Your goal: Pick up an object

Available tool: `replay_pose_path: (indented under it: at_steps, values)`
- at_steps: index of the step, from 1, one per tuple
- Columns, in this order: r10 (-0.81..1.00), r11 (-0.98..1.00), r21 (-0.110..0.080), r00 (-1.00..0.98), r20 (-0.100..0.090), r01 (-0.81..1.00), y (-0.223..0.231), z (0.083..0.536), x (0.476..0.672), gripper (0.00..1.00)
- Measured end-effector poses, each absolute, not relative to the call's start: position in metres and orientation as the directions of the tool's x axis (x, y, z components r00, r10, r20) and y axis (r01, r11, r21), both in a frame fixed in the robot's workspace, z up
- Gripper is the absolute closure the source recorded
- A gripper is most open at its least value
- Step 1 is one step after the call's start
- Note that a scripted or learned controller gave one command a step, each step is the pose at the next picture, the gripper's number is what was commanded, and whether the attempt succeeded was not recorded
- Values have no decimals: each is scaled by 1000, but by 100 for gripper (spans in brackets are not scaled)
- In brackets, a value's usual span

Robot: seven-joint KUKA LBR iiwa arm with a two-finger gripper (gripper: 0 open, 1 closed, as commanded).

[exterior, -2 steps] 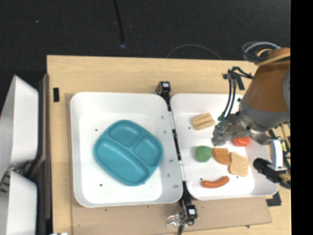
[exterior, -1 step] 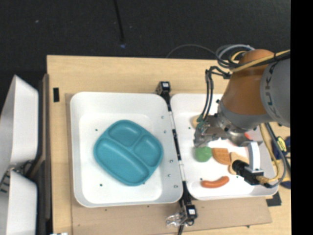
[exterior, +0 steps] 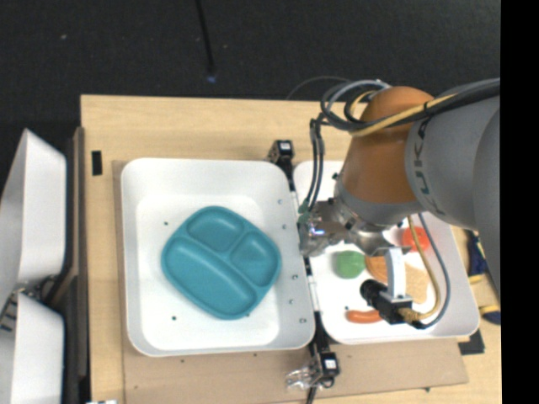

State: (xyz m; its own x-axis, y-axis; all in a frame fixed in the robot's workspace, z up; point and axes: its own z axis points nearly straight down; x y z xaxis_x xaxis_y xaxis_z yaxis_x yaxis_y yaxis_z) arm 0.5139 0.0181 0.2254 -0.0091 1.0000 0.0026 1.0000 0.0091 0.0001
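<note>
Hanging low over the seam between the two bins, the gripper [exterior: 317, 231] sits right at the left rim of the right bin [exterior: 459, 325], with the fat grey-and-orange arm [exterior: 421, 162] covering most of what's behind it. I honestly can't tell whether the gripper is open or closed (the wrist blocks the view from up here), and nothing shows in its grasp.

The closest loose thing is a small green round lump [exterior: 348, 264], just beside the gripper on the bin floor, toward the bench's front edge. Right next to it is an orange chunk [exterior: 376, 268], and past that a flat tan piece [exterior: 418, 283] that could be toy bread, though I'm not sure. A skinny red-orange stick [exterior: 362, 316] lies near the front rim of that bin, and another red-orange bit [exterior: 415, 239] peeks out from under the arm, further toward the bench's right edge.

The left bin [exterior: 135, 225] takes up the middle of the bench [exterior: 194, 112] and holds one teal divided plate [exterior: 221, 261], lying flat, turned at an angle and well apart from the gripper. Some cables loop off the arm near the bench's back edge.
</note>
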Motion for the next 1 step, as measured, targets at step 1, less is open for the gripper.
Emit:
replay_pose_path:
  at_steps: [1]
  values:
    - [1000,8,2,-8,2,1000,62,238,513,100]
